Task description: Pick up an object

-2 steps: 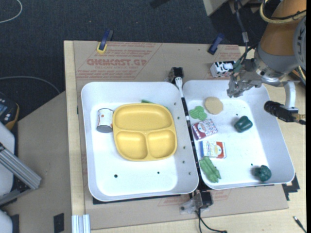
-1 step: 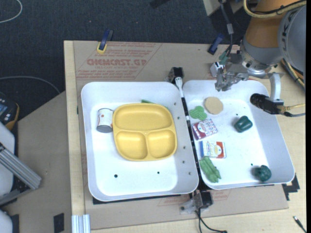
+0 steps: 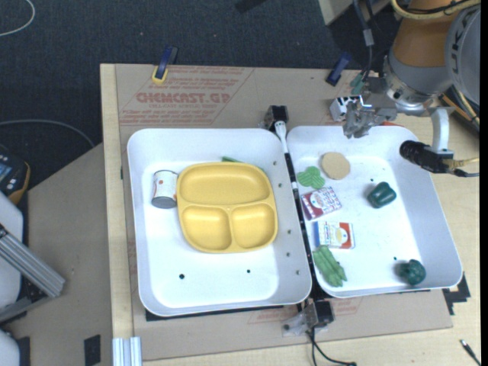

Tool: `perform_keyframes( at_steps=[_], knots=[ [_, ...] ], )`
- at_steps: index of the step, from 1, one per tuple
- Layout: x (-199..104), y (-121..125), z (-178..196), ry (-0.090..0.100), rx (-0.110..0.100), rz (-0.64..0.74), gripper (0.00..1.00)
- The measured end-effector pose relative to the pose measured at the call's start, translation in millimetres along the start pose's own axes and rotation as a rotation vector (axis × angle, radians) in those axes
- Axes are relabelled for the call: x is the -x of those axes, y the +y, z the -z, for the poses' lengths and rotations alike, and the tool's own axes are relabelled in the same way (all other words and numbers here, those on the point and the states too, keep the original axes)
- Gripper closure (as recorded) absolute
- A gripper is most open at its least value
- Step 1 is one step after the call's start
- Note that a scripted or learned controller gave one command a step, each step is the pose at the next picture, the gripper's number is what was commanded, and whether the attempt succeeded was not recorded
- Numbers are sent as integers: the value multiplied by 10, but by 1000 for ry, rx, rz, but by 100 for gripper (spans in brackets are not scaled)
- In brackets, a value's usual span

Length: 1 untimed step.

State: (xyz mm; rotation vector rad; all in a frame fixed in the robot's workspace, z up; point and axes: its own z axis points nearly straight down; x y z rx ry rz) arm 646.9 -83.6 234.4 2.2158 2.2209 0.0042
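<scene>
Green bean pod (image 3: 329,265), lengthwise, pointing bin-front.

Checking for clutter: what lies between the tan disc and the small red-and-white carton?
In the camera view, a pink-and-white packet lies between the tan disc and the carton.

A green thing (image 3: 231,159) pokes out from behind the yellow tray (image 3: 226,205), mostly hidden. The arm (image 3: 435,33) runs off the top right edge.

Brown bench (image 3: 191,97) bearing two white bins (image 3: 152,280) (image 3: 435,227) side by side.
</scene>
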Motion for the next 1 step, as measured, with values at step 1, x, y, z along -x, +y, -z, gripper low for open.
perform_keyframes(
  at_steps=[1],
  knots=[
    [22,-5,-186,1,-9,-2,100]
  ],
)
